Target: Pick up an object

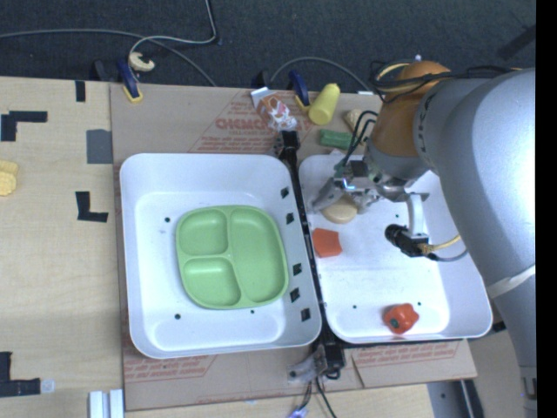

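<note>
In the right bin (pixel 452 316), my gripper (pixel 341 193) is low at the far left corner, right over a small beige rounded object (pixel 342 213). The beige object peeks out just below the gripper, and I cannot see whether it is held. An orange block (pixel 326 243) lies a little nearer, against the bin's left wall. A red rounded object (pixel 399 318) rests near the front edge of the same bin. The grey arm with its orange band (pixel 405 120) comes in from the right and covers the bin's far right part.
The left bin (pixel 148 190) holds a green divided plate (pixel 232 256). Behind the bins lie a yellow object (pixel 325 103), a green piece (pixel 334 138) and a small printed packet (pixel 274 109). A black cable fitting (pixel 402 236) hangs over the right bin.
</note>
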